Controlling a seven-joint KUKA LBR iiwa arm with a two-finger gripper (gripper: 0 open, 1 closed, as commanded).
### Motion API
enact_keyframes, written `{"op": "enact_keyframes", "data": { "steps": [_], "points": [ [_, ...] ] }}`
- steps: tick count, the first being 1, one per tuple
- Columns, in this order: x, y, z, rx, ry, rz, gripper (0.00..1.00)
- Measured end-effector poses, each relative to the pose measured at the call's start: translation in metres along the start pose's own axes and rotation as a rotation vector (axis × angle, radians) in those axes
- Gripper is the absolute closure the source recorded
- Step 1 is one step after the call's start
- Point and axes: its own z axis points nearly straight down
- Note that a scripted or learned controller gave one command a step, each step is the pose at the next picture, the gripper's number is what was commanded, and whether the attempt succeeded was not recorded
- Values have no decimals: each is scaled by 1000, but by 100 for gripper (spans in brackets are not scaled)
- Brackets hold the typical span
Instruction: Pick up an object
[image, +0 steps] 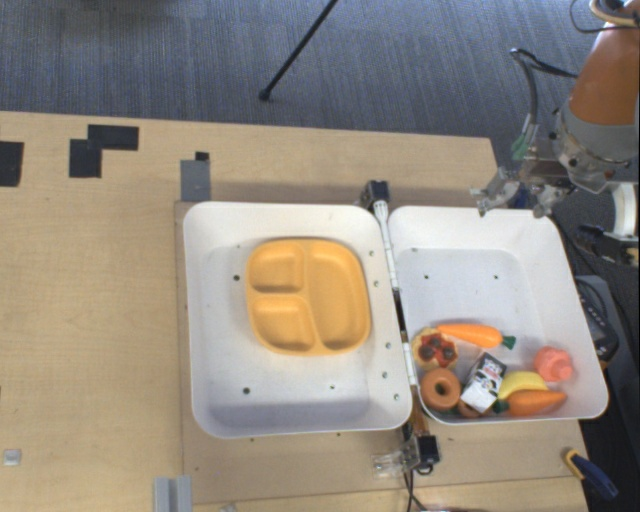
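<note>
The right bin (470, 255) holds a cluster of toy food along its near edge: an orange carrot (468, 334), a brown doughnut (440, 387), a small black-and-white carton (485, 380), a yellow banana (523, 383), a second orange piece (535, 402) and a pink round piece (552, 363). My gripper (517, 197) hangs above the far right rim of that bin, well away from the food. Its fingers (489, 203) are spread with nothing between them.
The left bin (215, 300) carries a yellow sectioned plate (305, 296). A metal clamp bar (388, 250) runs between the bins. Black markers (100, 148) lie on the wooden bench at far left. A cable plug (412, 455) sits at the near edge.
</note>
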Motion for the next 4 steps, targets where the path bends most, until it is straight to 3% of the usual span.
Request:
{"op": "enact_keyframes", "data": {
  "steps": [1, 2, 4],
  "points": [
    [-42, 19, 105, 5, 1, -42, 0],
    [-35, -52, 165, 4, 2, -112, 0],
    [20, -158, 174, -12, -6, -285, 0]
  ]
}}
